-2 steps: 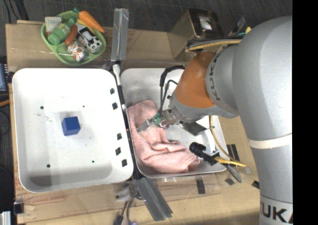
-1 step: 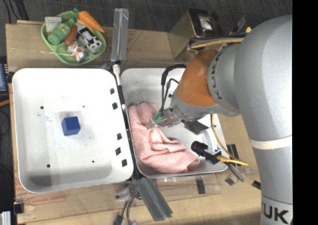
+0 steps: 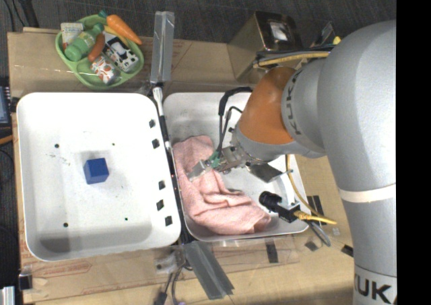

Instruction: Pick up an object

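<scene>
grey KUKA arm comes in from the right of the frame, wrist bent down and left so the two-finger gripper sits low in the right-hand shallow white bin, centre-right of frame. tip is on or just above the crumpled pink cloth towel; contact vs hover not resolvable from this slant. can't tell whether the gripper is spread or closed either, the tip is small and blends into the folds, so no claim of a hold

cloth fills the lower-left part of that bin, bunched against its left wall, upper end under the gripper. likely target by my read: the tool points right at its upper ridge, and a fold gives something to pinch where flat fabric doesn't

other candidate: small blue cube, alone in the left-hand white bin, centre-left of frame, well apart from the gripper, not being addressed

green plastic bowl of toy food sits on the brown worktop at upper left, outside both bins; looks like spare stock, out of play

stage: at the grasp point, lift not yet done. risk: cloth is limp, a pinch may catch one layer and slip, or drag the towel along the bin floor instead of lifting it
</scene>
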### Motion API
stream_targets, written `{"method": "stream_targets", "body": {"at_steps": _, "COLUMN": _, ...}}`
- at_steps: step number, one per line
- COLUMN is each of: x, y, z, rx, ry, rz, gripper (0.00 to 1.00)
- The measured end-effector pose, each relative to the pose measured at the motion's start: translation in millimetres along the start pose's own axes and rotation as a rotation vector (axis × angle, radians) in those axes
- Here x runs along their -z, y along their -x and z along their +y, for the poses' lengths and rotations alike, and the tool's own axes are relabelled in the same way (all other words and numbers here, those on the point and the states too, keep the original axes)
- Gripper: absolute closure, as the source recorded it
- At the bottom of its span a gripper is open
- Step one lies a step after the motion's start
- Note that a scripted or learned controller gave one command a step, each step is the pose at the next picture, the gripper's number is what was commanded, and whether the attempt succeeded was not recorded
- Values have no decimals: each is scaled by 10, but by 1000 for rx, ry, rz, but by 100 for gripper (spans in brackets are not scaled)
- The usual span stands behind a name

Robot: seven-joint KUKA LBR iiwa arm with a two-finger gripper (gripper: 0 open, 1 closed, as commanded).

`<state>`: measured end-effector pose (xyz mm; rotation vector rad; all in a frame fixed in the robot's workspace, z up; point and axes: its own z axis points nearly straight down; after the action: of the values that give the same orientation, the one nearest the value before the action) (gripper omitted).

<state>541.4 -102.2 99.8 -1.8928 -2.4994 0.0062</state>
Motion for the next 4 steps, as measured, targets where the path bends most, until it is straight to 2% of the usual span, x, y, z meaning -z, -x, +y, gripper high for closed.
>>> {"method": "stream_targets", "body": {"at_steps": 1, "x": 89, "y": -4, "z": -4, "rx": 3, "ry": -3, "rz": 1, "gripper": 100}}
{"method": "stream_targets", "body": {"at_steps": 2, "x": 89, "y": -5, "z": -4, "rx": 3, "ry": -3, "rz": 1, "gripper": 0}}
{"method": "stream_targets", "body": {"at_steps": 3, "x": -80, "y": 226, "z": 806, "rx": -65, "ry": 4, "rz": -2, "gripper": 0}}
{"method": "stream_targets", "body": {"at_steps": 4, "x": -86, "y": 242, "z": 287, "rx": 31, "ry": 3, "rz": 0, "gripper": 0}}
